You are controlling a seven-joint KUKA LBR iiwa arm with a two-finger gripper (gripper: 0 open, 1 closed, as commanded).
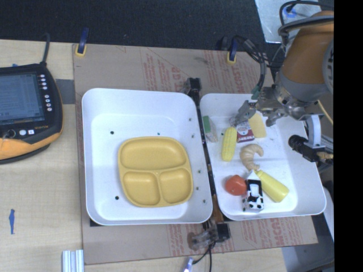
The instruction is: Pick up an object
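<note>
My gripper [259,115] hangs over the far part of the right bin [306,200], open, with its fingers [244,114] spread apart. A pale yellow cheese wedge [258,126] lies just below and between the fingertips, not clamped. Beside it sits a small red and white box [244,132]. Nearer the front lie a yellow corn cob [228,143], a tan croissant [251,154], a red tomato [235,185], a black and white toy cow [254,198] and a yellow bottle [273,186]. A small green piece [207,127] rests by the bin's left wall.
The left bin [102,112] holds a yellow divided plate [155,170]. A tablet-like control pendant [25,109] lies on the bench at far left. The arm's grey and orange body [306,55] looms over the right bin's far right corner.
</note>
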